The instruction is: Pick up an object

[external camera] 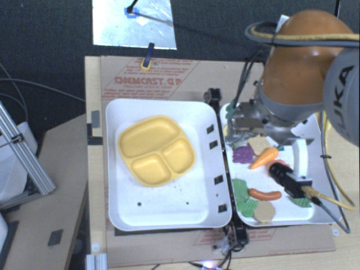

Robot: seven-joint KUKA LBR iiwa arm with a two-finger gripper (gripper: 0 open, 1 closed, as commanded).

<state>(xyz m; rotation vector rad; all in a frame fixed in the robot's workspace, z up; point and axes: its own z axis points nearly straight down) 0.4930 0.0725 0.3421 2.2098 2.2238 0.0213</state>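
right bin (pixel 315 215) crowded with toy foods: carrot (pixel 263 158), purple grapes (pixel 243 154), sausage (pixel 264 194), round biscuit (pixel 264 211). gripper (pixel 243 129) low over the bin's far left corner; its opening and any hold cannot be told. pieces look light, rigid, slick plastic; the carrot's midsection probably offers the narrowest grasp.

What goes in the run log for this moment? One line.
arm: over right bin | carrot: lying in bin | left bin: yellow tray

I saw a yellow tray (pixel 154 149) in the white left bin (pixel 169 210). The carrot (pixel 263 157) was orange and the grapes (pixel 243 154) were purple.
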